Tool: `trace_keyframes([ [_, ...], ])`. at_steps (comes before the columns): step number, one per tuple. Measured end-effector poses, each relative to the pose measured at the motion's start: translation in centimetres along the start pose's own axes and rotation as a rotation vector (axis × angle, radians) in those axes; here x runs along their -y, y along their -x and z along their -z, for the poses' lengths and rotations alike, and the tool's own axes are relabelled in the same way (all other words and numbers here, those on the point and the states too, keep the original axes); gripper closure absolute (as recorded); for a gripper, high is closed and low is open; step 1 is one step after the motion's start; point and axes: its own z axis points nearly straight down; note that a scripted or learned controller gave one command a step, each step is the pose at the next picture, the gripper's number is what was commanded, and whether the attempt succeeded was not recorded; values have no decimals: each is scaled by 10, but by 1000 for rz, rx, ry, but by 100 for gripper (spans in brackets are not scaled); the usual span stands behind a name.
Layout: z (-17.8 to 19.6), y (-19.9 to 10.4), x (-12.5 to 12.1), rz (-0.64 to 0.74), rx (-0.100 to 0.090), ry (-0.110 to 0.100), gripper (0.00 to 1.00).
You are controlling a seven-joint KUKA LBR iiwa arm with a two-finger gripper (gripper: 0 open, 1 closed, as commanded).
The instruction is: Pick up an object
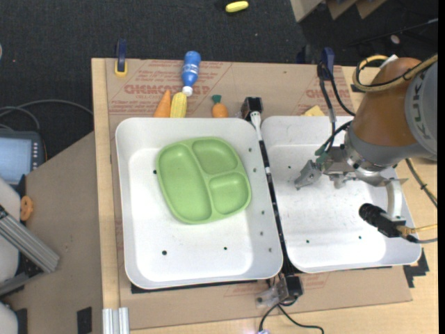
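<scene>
**Green plate: go for the rim**

You've got the green divided plate (pixel 204 179) lying flat in the left bin (pixel 139 235), while your claw (pixel 309 175) hangs over the right bin (pixel 327 245), well apart from it. Can't tell whether the claw is open or closed. The plate looks like light, stiff, slick plastic, so I'd pinch the raised rim or a divider wall.

Single fixed camera above the bench (pixel 208 75), looking down at a slant, both white bins (pixel 139 207) in frame
</scene>
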Motion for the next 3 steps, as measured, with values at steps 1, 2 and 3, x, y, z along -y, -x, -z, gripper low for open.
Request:
trace_keyframes([
  [1, 14, 1, 0, -3, 2, 7, 100],
  [2, -65, 116, -12, -11, 8, 5, 100],
  [3, -23, 133, -24, -3, 6, 12, 100],
])
